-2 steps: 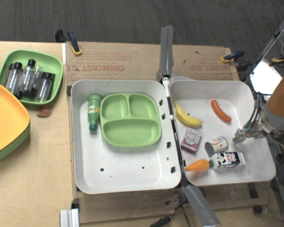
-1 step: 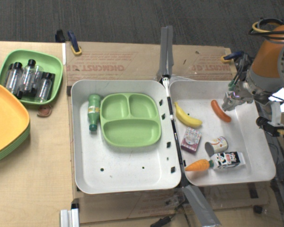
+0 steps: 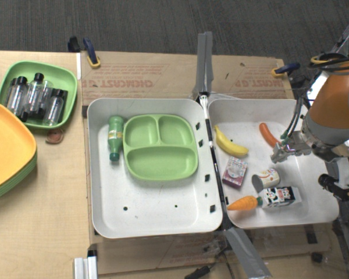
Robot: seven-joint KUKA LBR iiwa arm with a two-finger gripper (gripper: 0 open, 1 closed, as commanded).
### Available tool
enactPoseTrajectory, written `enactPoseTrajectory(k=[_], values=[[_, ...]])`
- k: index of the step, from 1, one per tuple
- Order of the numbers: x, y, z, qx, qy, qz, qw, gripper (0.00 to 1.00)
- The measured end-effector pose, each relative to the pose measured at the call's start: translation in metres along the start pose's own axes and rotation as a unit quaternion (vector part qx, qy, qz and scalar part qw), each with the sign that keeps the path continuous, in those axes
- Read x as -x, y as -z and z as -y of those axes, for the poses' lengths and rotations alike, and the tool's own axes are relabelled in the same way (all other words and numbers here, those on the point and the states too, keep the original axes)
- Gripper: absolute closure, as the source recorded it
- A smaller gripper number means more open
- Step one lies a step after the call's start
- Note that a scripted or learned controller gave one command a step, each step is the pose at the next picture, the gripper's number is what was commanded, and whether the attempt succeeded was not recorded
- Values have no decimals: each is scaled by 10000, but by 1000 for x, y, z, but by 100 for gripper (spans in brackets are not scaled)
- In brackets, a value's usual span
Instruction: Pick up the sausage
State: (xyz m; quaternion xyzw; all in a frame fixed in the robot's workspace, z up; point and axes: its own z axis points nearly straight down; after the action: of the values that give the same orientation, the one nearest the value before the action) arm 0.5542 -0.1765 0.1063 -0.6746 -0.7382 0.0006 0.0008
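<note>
My claw [image 3: 281, 151] hangs low in the right bin [image 3: 314, 218], just beside the lower end of the sausage [image 3: 268, 135], which lies slanted on the bin floor near the back, right of the banana [image 3: 230, 143]. Whether my fingers are spread or pressed together I cannot tell from here. To do this well I should centre over the sausage's middle, turn my wrist so the fingers straddle its narrow width, then descend straight and close.
</note>
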Motion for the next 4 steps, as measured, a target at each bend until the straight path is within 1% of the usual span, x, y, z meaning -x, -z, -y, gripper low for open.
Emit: enactPoseTrajectory(k=[1, 2, 3, 4], values=[[1, -16, 63, -1, 601, -3, 9982, 100], [16, -15, -51, 3, -514, 9, 9987, 100], [16, -6, -51, 0, -492, 19, 9988, 100], [4, 34, -105, 9, -563, 12, 9984, 100]])
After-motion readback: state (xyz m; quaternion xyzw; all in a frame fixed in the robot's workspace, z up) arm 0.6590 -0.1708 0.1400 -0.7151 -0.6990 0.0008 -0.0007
